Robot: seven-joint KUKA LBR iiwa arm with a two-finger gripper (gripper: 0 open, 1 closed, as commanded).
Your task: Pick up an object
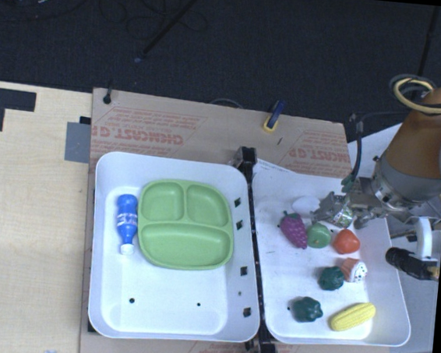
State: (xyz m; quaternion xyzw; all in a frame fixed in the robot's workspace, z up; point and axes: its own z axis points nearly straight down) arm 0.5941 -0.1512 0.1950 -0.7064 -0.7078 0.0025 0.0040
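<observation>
Nearest my camera, along the front of the right bin [391, 339], I see a yellow toy corn cob [352, 316] and a dark green toy pepper [306, 308]. Behind them lie a dark green lump [331, 278], a small white and orange piece [354, 270], an orange-red toy tomato [346, 241], a light green round toy [318, 236] and a purple grape bunch [294, 230].

The gripper [339, 213] hangs just above the green round toy; I cannot tell how its pincer stands.

The left bin [104, 277] holds a green divided plate [185, 224] and a blue bottle [125, 222].

I judge the toys light, hard plastic and rather slick. The round ones could squirt out sideways, so I would close across the green toy's middle. The grapes' bumps would give better purchase.
</observation>
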